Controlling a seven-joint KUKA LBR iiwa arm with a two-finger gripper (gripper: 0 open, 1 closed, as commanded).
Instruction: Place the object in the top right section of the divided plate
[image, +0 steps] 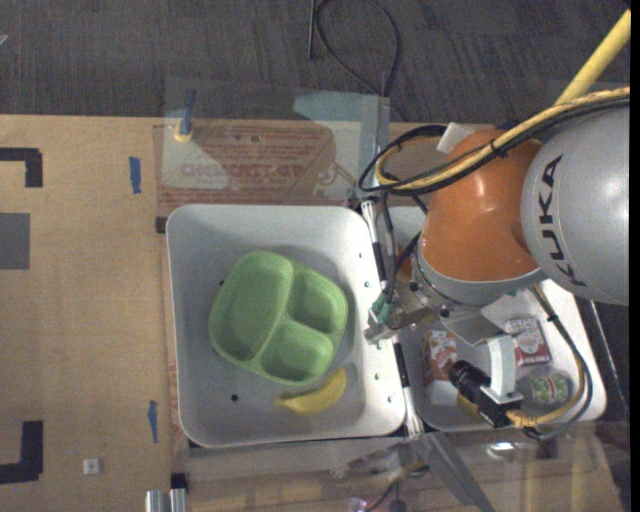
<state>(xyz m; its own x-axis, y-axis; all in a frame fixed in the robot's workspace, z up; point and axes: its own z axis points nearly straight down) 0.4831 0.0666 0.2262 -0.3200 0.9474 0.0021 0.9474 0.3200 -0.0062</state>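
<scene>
**Q:** Claw status?

**A:** My claw (383, 318) sits low over the seam between the two bins, just right of the divided plate (278, 316). Open or closed, I cannot tell; my own wrist hides too much. Nothing visibly gripped.

**Q:** Where's the object?

**A:** My best guess is the banana (318, 393). It's in the left bin (200, 250), lying on the floor against the plate's lower edge, near the bin's bottom right corner. It's below and left of my claw, close by. The right bin (598, 392) under my arm has a red and white carton (528, 340) and a green can (548, 388), so the task could mean one of those instead.

**Q:** How will the banana handle?

**A:** Probably light, curved, and smooth enough to roll or slip. If real, it's soft and will bruise, so go gentle. I can't tell real from toy here. I'd take it across the middle of the curve, where it's thickest, closing across its narrow width. The plate rim crowds one side, so there's a risk of clipping it.

**Q:** Target?

**A:** The top right section (322, 300), the compartment nearest my claw. The plate looks light and may slide. The desk (80, 300) is tan board.
</scene>
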